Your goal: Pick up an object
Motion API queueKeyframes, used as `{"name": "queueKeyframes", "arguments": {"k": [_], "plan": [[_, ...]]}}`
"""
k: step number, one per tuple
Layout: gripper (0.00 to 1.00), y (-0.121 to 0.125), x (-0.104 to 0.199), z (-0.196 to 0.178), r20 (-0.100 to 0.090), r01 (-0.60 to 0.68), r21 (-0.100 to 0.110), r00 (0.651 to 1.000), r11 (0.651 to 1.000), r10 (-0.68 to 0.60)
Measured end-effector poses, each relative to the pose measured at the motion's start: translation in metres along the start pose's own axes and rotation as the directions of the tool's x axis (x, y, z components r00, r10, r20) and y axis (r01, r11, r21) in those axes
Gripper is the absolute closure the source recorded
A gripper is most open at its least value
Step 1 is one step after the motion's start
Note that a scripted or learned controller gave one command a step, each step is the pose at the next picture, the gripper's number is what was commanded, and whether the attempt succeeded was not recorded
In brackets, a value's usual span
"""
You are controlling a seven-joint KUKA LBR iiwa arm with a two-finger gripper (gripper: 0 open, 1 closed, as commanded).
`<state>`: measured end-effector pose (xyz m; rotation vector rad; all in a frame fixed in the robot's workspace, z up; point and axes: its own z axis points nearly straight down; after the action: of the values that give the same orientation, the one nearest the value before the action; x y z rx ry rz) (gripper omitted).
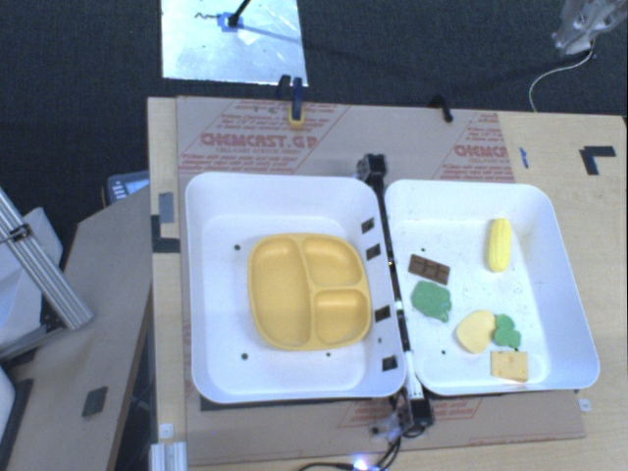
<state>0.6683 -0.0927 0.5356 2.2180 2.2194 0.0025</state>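
Observation:
The right bin (559, 263) holds several toy foods: a yellow corn cob (499, 244), a brown chocolate bar (429, 269), a green broccoli piece (431, 300), a pale yellow rounded piece (476, 332), a small green piece (507, 331) and an orange-yellow cheese square (509, 365). A yellow divided plate (309, 290) lies in the left bin (216, 214). My gripper (587, 16) hangs blurred at the far top right corner, well away from both bins and over the dark floor.
A silver sheet (234, 26) lies on the floor beyond the bench. A blue and yellow clamp (294, 102) sits on the bench's far edge. An aluminium rail (34, 263) slants at the left. A thin white cable (549, 77) loops below the gripper.

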Motion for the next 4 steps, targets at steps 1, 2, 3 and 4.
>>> {"name": "queueKeyframes", "arguments": {"k": [1, 2, 3, 4], "plan": [[1.0, 0.0, -0.006, 0.0, 0.0, 0.0, 0.0, 1.0, 1.0, 0.0], [1.0, 0.0, -0.012, 0.0, 0.0, 0.0, 0.0, 1.0, 1.0, 0.0], [1.0, 0.0, -0.017, 0.0, 0.0, 0.0, 0.0, 1.0, 1.0, 0.0], [1.0, -0.002, -0.009, 0.267, -0.003, 0.001, 0.015, 1.0, 1.0, -0.001]]}}
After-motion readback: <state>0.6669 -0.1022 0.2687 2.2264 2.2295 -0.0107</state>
